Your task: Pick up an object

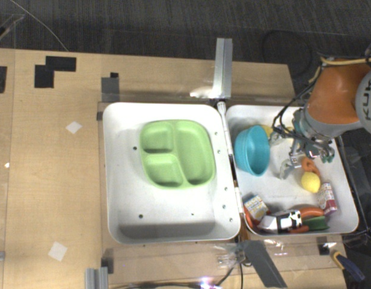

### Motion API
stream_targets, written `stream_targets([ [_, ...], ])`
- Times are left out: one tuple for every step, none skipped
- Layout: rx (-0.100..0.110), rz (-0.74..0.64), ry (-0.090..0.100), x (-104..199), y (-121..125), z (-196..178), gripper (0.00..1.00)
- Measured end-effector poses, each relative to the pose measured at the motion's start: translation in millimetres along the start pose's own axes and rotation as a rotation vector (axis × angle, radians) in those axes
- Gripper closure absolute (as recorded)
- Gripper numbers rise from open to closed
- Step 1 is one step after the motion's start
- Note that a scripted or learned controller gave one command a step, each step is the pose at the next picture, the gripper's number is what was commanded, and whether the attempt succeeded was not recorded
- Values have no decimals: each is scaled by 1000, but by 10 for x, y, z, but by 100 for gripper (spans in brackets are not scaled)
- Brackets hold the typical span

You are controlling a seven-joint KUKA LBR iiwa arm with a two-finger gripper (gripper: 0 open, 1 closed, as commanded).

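The right bin [347, 221] holds a tipped blue bowl [252, 150], a yellow lemon-like object [311, 182], a small pink item [328, 197], a small printed box [255, 206], and an orange, black-and-white and green cluster [296, 219] along its front wall. My gripper [296, 162] hangs over the middle of this bin, between the blue bowl and the yellow object, its fingers [287, 167] pointing down close to the bin floor. Nothing is visible between the fingers. The yellow object lies just right of the fingertips.
The left bin [122, 215] holds a green divided tray [175, 153]. A metal divider post [223, 65] stands behind the seam between the bins. The arm's orange band [334, 96] looms over the right bin's back right corner.
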State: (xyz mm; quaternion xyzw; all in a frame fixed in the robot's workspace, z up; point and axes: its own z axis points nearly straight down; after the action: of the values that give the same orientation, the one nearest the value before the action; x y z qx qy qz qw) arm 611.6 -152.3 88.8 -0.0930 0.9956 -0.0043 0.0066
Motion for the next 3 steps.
stream_targets([
  [19, -38, -11, 13, 42, -44, 0],
  [31, 121, -31, -57, 192, -97, 0],
  [23, 273, -28, -37, 275, -76, 0],
])
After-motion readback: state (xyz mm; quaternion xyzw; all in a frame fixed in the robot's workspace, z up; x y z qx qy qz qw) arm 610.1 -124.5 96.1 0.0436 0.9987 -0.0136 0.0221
